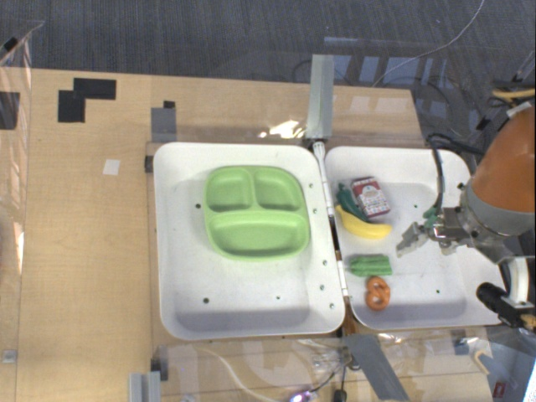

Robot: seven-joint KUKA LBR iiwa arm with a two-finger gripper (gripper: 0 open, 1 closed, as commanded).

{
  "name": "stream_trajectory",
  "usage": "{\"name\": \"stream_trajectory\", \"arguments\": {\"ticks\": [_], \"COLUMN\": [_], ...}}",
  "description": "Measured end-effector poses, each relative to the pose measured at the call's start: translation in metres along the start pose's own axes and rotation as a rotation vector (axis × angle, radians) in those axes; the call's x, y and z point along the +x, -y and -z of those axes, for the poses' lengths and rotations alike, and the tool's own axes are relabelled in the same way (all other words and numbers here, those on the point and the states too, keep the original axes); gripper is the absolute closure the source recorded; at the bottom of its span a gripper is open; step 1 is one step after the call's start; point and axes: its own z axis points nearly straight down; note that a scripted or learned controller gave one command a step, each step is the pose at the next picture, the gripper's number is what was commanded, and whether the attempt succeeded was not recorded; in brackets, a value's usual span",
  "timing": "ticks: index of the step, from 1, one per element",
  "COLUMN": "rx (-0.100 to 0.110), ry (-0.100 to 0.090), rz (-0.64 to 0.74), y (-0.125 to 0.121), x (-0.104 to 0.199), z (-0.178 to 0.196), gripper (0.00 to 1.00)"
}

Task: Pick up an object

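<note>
Over the right bin point(452, 308), tool point(412, 239) beside banana point(365, 225).

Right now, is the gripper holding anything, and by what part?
Nothing is held. The gripper hangs over bare floor of the right bin, apart from the banana and the green item.

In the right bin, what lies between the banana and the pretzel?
In the camera view, a green object lies between the banana and the pretzel, on the right bin's floor.
</note>
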Motion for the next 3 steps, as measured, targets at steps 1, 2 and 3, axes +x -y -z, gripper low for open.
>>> {"name": "stream_trajectory", "arguments": {"ticks": [1,2,3], "rx": [0.000,-0.013,-0.018], "ry": [-0.001,0.003,0.000], "rz": [-0.073,0.129,0.132], "y": [-0.103,-0.131,-0.133], "x": [0.011,0.021,0.023], "z": [-0.033,-0.094,-0.082], "gripper": [0.00,0.00,1.00]}}
